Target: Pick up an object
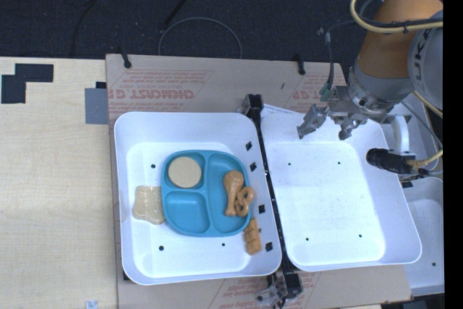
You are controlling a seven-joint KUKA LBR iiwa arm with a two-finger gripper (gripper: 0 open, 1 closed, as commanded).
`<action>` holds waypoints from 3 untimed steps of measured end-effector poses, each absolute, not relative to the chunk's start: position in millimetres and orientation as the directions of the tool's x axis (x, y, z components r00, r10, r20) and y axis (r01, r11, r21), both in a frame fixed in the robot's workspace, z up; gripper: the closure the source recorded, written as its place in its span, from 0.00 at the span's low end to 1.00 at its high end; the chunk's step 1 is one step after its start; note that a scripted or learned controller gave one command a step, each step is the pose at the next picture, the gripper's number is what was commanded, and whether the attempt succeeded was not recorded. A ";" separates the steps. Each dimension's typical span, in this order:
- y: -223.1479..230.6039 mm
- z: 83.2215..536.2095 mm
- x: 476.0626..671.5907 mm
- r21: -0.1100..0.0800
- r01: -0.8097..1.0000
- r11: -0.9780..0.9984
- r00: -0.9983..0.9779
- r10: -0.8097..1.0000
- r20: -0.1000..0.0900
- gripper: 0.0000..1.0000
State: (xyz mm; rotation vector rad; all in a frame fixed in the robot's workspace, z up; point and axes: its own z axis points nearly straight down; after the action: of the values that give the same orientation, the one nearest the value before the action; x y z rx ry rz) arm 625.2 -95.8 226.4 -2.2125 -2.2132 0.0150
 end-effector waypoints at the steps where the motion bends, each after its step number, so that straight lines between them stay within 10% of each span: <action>1: -95.9 234.1 627.6 -0.003 1.000 0.002 -0.002 1.000 0.001 0.00; 3: -95.3 113.8 610.7 -0.010 1.000 0.000 0.000 1.000 0.001 0.00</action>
State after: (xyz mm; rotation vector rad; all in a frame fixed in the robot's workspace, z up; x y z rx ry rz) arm 610.7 -95.3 113.8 -2.2156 -2.2158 0.0095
